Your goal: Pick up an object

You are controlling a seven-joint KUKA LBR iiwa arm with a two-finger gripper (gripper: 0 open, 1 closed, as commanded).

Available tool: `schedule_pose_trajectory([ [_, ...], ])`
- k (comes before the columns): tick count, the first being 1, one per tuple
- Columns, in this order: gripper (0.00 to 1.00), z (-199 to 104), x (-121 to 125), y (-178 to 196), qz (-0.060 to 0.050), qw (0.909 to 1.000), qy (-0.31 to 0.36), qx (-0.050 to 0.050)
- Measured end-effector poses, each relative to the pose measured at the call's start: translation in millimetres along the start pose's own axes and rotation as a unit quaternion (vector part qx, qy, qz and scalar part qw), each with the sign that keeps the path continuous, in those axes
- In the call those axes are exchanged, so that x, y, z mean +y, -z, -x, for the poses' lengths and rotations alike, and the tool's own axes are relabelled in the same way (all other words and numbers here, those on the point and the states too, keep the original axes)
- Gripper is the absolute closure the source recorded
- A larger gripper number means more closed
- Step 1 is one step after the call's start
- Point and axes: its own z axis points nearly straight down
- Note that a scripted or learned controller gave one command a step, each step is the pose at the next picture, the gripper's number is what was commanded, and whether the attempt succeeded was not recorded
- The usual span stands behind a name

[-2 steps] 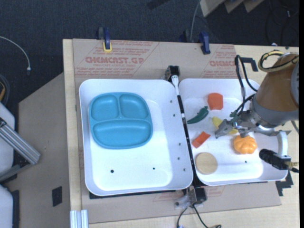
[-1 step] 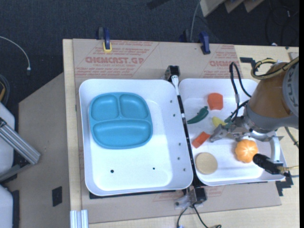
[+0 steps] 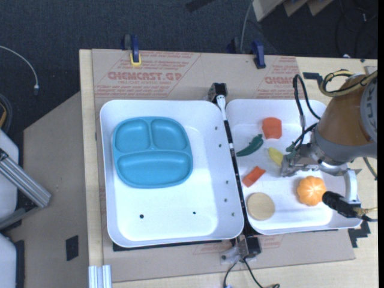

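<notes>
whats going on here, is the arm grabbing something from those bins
A grey and orange robot arm reaches into the right bin, its gripper low beside a small yellow piece. Around it lie an orange fruit, a green pepper, two red-orange pieces and a tan disc. Nothing looks lifted yet. The left bin holds a blue divided plate.

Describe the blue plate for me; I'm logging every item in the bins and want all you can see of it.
The blue plate is a light blue divided tray with rounded corners, looking like smooth plastic. It has three compartments: two smaller ones at the far side and one wide one nearer the camera. It lies flat, right side up, in the far-left part of the left bin, touching nothing else.
</notes>
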Motion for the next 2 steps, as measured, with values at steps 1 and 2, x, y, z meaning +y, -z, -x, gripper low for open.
schedule_pose_trajectory([
  [1,1.00,7,8,58,0.003,1.0000,0.001,-0.001],
  [2,1.00,7,10,111,0.003,1.0000,0.001,-0.001],
])
